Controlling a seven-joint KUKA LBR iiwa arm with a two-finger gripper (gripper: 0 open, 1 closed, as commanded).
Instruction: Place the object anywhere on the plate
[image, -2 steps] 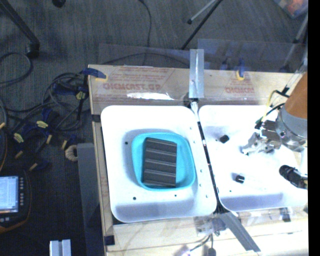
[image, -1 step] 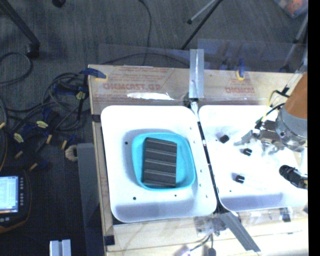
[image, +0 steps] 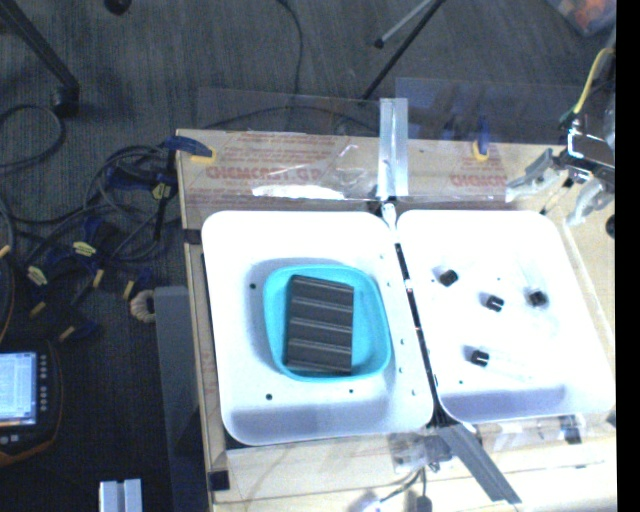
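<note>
The dark grey ribbed rectangular block (image: 321, 324) lies flat on the turquoise shallow plastic plate (image: 374, 330), which sits inside the left white bin (image: 225, 330). The block covers most of the plate's floor and lies wholly within its raised rim, so the placement the task asks for appears to be met. Its long axis runs from the far side of the bin toward the near side, tilted slightly so that the far end leans toward the right bin; its ribs run across that axis. The right white bin (image: 560, 390) holds four small black pieces (image: 492, 301), scattered well apart from one another. The gripper (image: 578, 190) sits at the far right corner of the bench, above the right bin's rim and well apart from the plate, a position consistent with a retreat clear of the load. Whether its fingers are apart or together cannot be told at this size and blur.
</note>
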